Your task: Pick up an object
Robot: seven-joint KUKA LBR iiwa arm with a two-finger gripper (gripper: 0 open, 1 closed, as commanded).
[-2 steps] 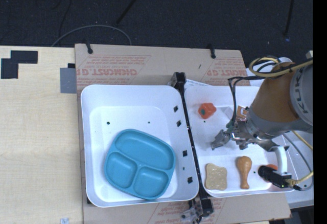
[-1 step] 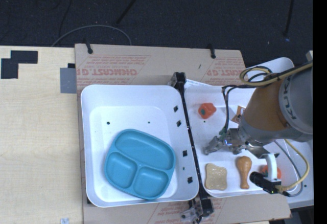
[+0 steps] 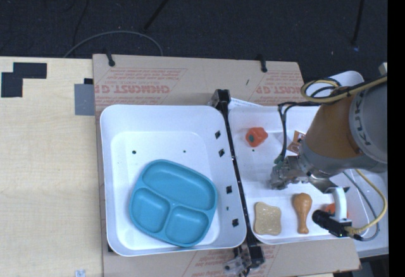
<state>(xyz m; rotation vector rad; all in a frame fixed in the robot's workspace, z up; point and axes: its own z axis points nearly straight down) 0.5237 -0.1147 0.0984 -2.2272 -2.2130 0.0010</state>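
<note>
Three small things lie in the right bin [image 3: 266,114], any of which we might count as the object to be picked: an orange-red piece with a green spot [image 3: 256,136] near the bin's far side, a tan slice like toast [image 3: 267,218] at the near edge, and a drumstick-shaped toy [image 3: 303,209] just beside the slice on its right; all three rest on the white floor, apart from one another. We see the gripper [image 3: 283,176] low over the bin's middle, between the orange-red piece and the slice, touching neither so far as we can judge; its tip is a dark metallic cluster, and we cannot tell how it stands or whether it has anything in it. Behind it the arm [image 3: 345,133] comes in from the right, its orange band broad above the wrist, with yellow and black cables looped around it; a black fitting with a red spot [image 3: 332,219] sits at the bin's near right corner. In the left bin [image 3: 126,124] we find a blue divided plate [image 3: 173,202] with three compartments, lying flat toward the near side. Both bins sit on a brown cardboard sheet [image 3: 190,80] with reversed red lettering; that sheet lies on a pale wooden bench [image 3: 44,174] bearing black and grey marks. Beyond the bench we see dark carpet [image 3: 221,4] crossed by thin cables.
</note>
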